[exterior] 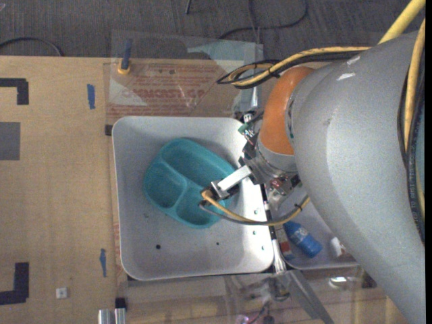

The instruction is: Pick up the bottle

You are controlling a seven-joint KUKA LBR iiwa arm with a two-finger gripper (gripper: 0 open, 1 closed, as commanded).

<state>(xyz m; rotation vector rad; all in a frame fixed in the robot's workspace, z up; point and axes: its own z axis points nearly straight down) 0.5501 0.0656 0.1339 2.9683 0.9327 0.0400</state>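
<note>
The arm (351,147) covers most of the right bin (321,262) and part of the blue bottle (305,241).

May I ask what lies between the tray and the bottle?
In the camera view, bare bin floor and the bins' adjoining walls separate tray from bottle.

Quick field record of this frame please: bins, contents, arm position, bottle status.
left bin: white, holds one teal divided tray
right bin: white, mostly covered by the arm
bottle: blue, lying in the right bin near its left wall
arm: reaches in from the right, wrist over the wall shared by the two bins, beside the tray's right edge
grasp: fingers hidden, bottle lies apart from the wrist
task status: bottle not yet picked up
</note>
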